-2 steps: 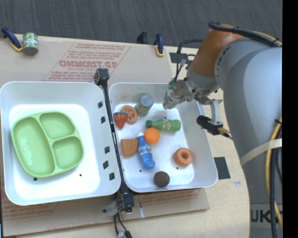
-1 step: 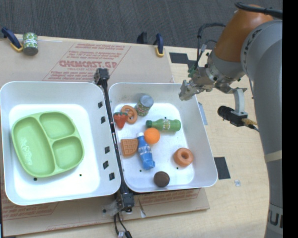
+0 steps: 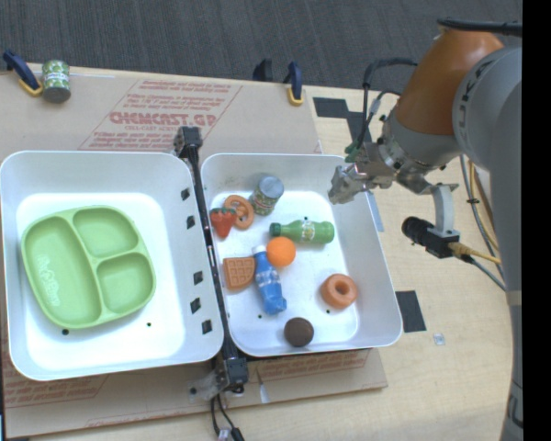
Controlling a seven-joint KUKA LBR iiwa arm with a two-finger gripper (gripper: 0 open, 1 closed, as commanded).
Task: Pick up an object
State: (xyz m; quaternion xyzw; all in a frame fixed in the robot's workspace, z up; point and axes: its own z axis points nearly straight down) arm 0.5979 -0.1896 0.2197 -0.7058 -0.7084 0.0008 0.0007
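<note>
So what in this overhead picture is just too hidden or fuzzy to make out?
- Gripper: blurred and seen from above over the right bin's upper right rim; its own body hides whether the fingers are open.
- Arm: cut off by the right edge.
- Small can: label too small to read.
- Green bottle and blue bottle: labels too small.
- Jar at the board's far left corner: contents unclear.

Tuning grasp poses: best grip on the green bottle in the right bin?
Probably from above, across the middle of the green bottle. It lies on its side, long axis left-right, so close the fingers across its narrow width. The orange ball sits close below-left; stay toward the right half.
</note>
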